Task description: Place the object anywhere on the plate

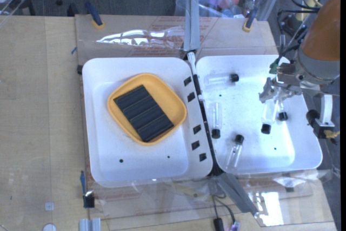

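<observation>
A yellow plate (178, 111) (carrying a dark ridged slab (144, 113)) sits in the left bin (97, 159). Clear vials (214, 116) lie in the right bin (303, 154), the hand (268, 96) at its three o'clock; its grip is unclear.

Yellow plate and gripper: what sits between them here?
In the camera view, between the yellow plate and the gripper run the two bins' adjoining walls with black clips, then clear vials with black caps on the right bin's floor.
</observation>
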Available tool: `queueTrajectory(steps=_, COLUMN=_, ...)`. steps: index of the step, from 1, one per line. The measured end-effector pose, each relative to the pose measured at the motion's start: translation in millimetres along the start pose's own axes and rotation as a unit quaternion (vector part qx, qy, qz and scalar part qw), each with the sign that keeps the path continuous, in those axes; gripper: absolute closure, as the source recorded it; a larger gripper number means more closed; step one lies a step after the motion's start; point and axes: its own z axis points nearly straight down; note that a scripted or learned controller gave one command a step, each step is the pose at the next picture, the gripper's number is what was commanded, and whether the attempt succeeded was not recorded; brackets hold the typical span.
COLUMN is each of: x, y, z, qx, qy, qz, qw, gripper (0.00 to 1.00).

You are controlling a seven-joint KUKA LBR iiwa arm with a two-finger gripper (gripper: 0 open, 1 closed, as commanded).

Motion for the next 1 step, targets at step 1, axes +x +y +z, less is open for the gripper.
queueTrajectory(steps=1, x=-0.1, y=0.0, z=0.0, qx=0.0, qy=0.0, qz=0.0, qw=1.0, gripper=0.0)
